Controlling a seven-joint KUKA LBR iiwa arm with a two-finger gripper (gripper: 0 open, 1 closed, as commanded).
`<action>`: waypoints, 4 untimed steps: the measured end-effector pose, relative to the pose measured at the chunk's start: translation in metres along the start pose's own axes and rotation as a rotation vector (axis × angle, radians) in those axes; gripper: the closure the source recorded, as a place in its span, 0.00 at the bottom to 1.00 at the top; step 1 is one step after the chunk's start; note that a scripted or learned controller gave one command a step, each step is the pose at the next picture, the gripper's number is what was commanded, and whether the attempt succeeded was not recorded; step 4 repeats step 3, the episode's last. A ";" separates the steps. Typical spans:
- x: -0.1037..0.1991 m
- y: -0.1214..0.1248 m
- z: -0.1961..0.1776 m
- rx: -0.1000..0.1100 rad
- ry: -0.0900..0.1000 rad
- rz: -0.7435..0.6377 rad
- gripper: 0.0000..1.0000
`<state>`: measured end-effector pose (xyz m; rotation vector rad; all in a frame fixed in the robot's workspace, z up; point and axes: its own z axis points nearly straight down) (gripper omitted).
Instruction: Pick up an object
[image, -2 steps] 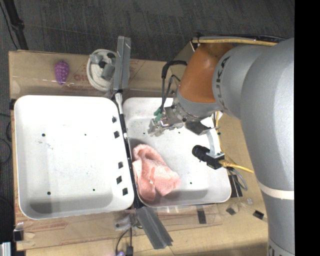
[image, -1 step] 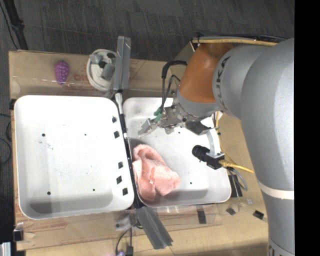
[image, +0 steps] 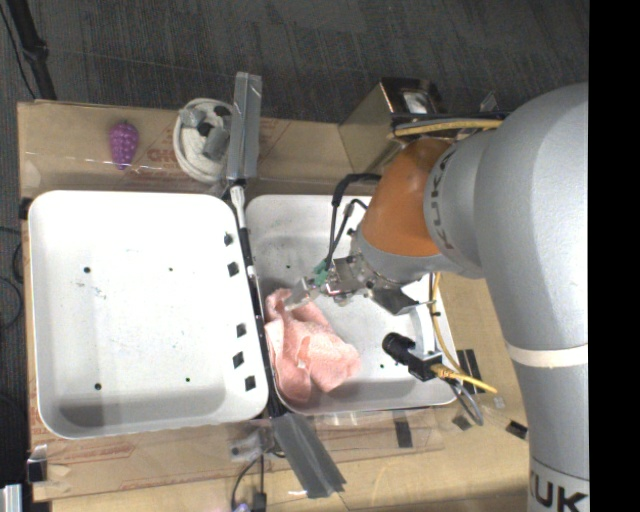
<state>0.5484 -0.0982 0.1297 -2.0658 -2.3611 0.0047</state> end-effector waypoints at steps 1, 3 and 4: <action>-0.016 -0.014 0.038 -0.003 0.001 -0.052 0.00; 0.005 0.046 -0.062 -0.002 -0.001 -0.023 1.00; 0.005 0.046 -0.062 -0.002 -0.001 -0.023 1.00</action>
